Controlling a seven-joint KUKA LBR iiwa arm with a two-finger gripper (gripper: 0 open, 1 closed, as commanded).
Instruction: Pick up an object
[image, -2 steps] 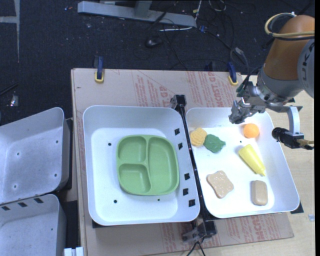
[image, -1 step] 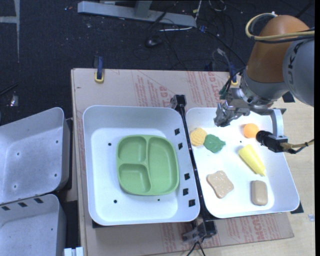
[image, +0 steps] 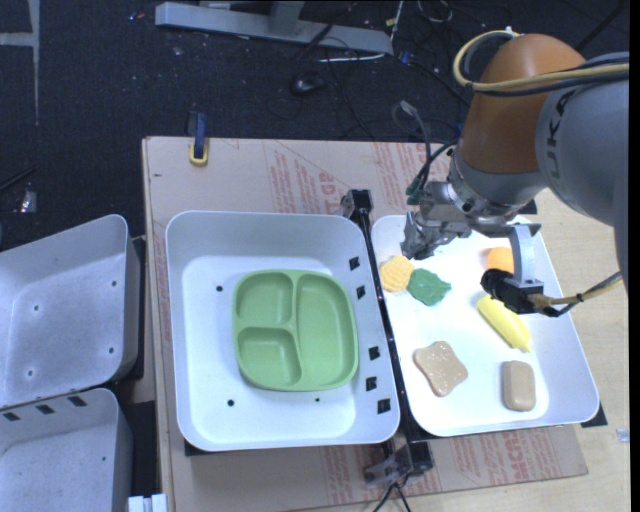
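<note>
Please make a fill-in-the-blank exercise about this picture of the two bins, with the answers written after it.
1. The green tray has ___ compartments.
2. The tray lies in the ___ bin.
3. The gripper is above the ___ bin.
4. The toast lies to the ___ of the tan block.

Answers: three; left; right; left

Grey KUKA arm (image: 590, 140) here, rounded orange band (image: 515, 100) above the wrist, dark lettering on the shell, yellow cable looping overhead, black-and-metal gripper (image: 425, 240) hardware below.
</note>
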